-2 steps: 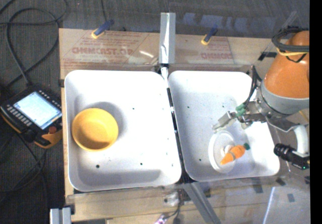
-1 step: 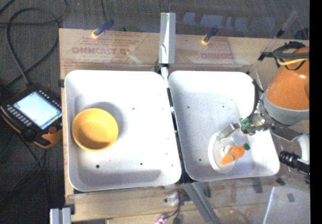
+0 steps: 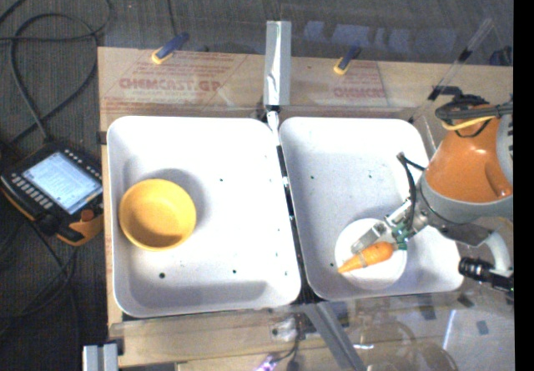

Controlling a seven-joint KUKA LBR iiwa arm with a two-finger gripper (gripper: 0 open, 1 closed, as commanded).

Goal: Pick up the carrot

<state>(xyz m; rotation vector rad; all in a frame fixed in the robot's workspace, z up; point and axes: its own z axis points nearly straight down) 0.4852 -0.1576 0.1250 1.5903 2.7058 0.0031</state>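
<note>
The carrot (image 3: 368, 257) lies on a small white plate (image 3: 371, 271) in the right bin (image 3: 334, 161), near that bin's front edge, its tip pointing toward the left and its thick end toward the arm. The arm (image 3: 467, 173), grey with an orange band, reaches in from the right, and its claw (image 3: 380, 236) sits low over the plate, just beside the carrot's upper side and thick end. One metal finger (image 3: 367, 238) shows slanting down along the carrot, touching or nearly touching it; whether the claw is apart or together cannot be told from this angle, and the carrot is not seen between its fingers. Nothing else lies on the plate beside the carrot. In the left bin (image 3: 209, 278) a yellow bowl (image 3: 158, 213) stands upright near the left wall, well apart from the carrot. A metal divider post (image 3: 276, 65) rises at the back of the worktop (image 3: 125, 77) between the two bins. On the floor to the left rests a handheld control pendant (image 3: 54, 186) with a lit screen, with black cables (image 3: 33, 52) looping behind it.
</note>
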